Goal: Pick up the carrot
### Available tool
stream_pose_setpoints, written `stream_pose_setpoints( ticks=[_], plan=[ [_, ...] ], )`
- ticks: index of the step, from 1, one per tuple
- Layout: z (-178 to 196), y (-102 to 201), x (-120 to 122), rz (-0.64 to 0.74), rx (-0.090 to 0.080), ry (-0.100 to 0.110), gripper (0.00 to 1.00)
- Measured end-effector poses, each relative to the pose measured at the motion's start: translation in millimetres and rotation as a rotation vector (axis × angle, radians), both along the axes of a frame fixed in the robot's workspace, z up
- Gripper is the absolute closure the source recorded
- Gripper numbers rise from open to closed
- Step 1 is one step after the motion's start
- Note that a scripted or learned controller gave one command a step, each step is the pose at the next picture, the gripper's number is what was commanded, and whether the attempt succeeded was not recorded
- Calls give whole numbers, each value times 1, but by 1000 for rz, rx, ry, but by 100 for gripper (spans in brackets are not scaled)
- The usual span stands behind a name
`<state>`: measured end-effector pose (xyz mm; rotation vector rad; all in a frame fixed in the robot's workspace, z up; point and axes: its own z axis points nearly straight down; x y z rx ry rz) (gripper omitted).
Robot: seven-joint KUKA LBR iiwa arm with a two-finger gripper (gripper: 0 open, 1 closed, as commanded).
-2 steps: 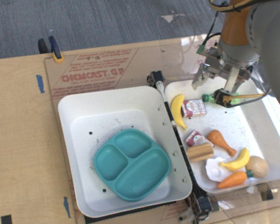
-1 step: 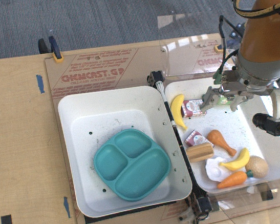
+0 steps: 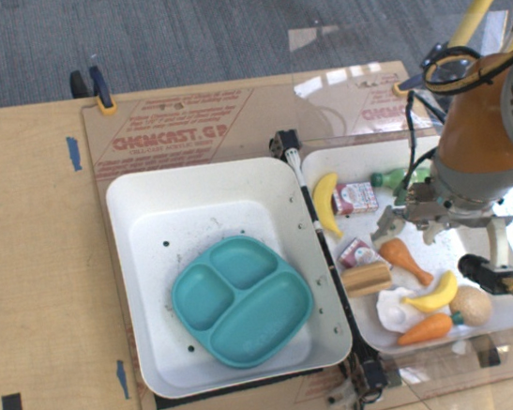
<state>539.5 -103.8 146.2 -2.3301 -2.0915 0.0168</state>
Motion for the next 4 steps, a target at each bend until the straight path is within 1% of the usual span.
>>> stream_pose_setpoints(
  ticks=[1, 2, 3, 4],
  plan=[
    [-51, -11, 24, -190, 0, -12, 0],
    [-57, -10, 21, -519, -3, -24, 0],
    [-57, 1, -8, -668, -5, -25, 0],
    [-46, -2, -8, -669, -9, -24, 100]
  ],
)
